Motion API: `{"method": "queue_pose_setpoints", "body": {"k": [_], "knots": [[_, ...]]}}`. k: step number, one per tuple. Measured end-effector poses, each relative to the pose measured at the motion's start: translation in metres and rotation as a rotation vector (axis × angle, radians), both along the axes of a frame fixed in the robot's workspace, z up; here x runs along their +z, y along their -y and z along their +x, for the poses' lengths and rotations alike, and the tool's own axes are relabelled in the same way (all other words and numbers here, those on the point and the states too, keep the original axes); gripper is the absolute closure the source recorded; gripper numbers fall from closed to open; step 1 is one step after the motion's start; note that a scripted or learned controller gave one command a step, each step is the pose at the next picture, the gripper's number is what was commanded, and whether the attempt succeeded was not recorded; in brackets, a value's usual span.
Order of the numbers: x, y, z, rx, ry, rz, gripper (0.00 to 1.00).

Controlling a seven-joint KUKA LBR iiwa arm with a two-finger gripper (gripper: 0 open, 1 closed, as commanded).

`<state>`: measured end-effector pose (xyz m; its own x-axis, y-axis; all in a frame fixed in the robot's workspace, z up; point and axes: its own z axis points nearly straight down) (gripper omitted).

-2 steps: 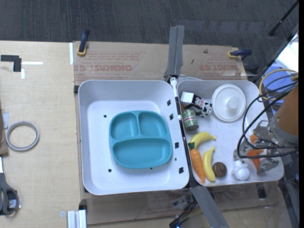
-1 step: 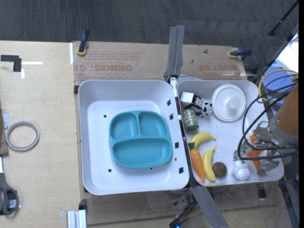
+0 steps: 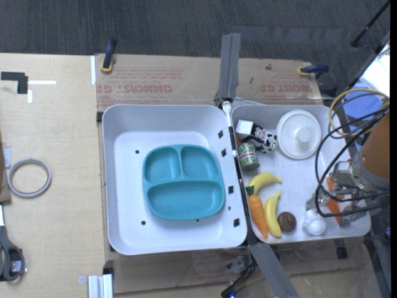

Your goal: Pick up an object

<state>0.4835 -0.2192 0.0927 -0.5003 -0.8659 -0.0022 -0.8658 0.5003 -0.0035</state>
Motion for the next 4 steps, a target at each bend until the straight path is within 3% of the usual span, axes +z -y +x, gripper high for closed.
{"method": "queue_pose_setpoints", "body": {"k": [2,4], "knots": [[0.0007,-0.0003,-0.0016,0.051,0.005,0.000,0.00],[0.0030,-0.0010,0.0010,0.195,0.015,-0.001,0.00]]}}
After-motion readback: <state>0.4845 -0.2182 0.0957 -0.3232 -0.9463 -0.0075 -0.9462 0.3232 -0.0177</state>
